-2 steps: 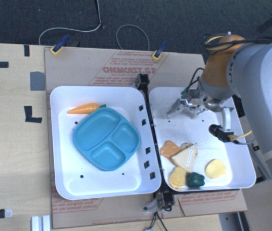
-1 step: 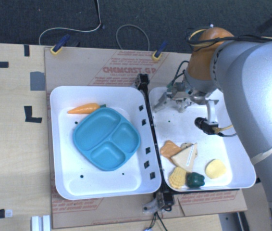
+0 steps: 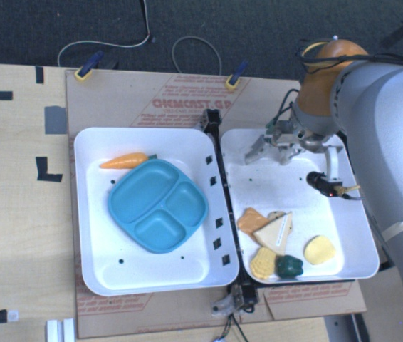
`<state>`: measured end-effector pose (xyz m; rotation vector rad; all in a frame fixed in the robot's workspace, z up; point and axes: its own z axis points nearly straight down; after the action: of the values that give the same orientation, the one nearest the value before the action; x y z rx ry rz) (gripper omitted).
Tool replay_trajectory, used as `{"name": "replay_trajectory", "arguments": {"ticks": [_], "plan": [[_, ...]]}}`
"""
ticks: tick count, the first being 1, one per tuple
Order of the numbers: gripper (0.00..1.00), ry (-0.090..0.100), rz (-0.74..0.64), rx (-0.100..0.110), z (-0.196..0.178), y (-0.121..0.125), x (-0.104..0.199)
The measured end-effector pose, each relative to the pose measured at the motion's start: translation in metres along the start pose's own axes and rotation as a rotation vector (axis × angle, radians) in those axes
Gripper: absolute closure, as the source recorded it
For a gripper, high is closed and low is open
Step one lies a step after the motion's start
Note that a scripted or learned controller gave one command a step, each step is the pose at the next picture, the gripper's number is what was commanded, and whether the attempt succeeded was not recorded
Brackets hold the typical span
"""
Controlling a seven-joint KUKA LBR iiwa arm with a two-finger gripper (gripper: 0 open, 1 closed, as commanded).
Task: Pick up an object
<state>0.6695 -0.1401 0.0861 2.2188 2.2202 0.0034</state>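
**Camera view: arm poised at far edge of right bin, toy food clustered at near end**

Camera view looks down on two white bins. The grey arm (image 3: 372, 120) reaches in from 3 o'clock, and its gripper (image 3: 271, 148) hangs over the bare 12 o'clock end of the right bin (image 3: 362, 226). Its fingers (image 3: 255, 152) look splayed and nothing sits between them, though the slant makes the gap hard to judge.

The pickable pieces lie well apart from the claw, bunched at the bin's 6 o'clock end: a tan wedge (image 3: 250, 221), a pale slice (image 3: 276, 232) touching it, a ridged yellow piece (image 3: 263, 262), a dark green lump (image 3: 289, 266) just beside that, and a round yellow piece (image 3: 319, 249) standing a little apart toward 3 o'clock. All appear to be light, stiff plastic toys, probably smooth and liable to skid or pop from a pinch.

The round yellow piece looks the easiest take, gripped across its width, with open floor around it. The crowded four leave little finger room, and the near wall sits close behind them. In the left bin, a blue tray (image 3: 159, 204) and an orange carrot (image 3: 124, 161) lie beyond the central divider (image 3: 219, 184), which any crossing must clear.
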Motion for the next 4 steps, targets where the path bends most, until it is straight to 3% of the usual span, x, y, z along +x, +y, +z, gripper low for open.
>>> {"name": "replay_trajectory", "arguments": {"ticks": [1,2,3,4], "plan": [[0.00,-0.002,-0.002,0.002,0.000,-0.028,0.043],[0.00,-0.002,-0.002,0.009,0.001,-0.001,0.043],[0.00,-0.003,0.002,-0.002,-0.079,0.000,-0.008],[0.00,-0.002,-0.001,0.003,0.004,-0.044,0.027]]}}
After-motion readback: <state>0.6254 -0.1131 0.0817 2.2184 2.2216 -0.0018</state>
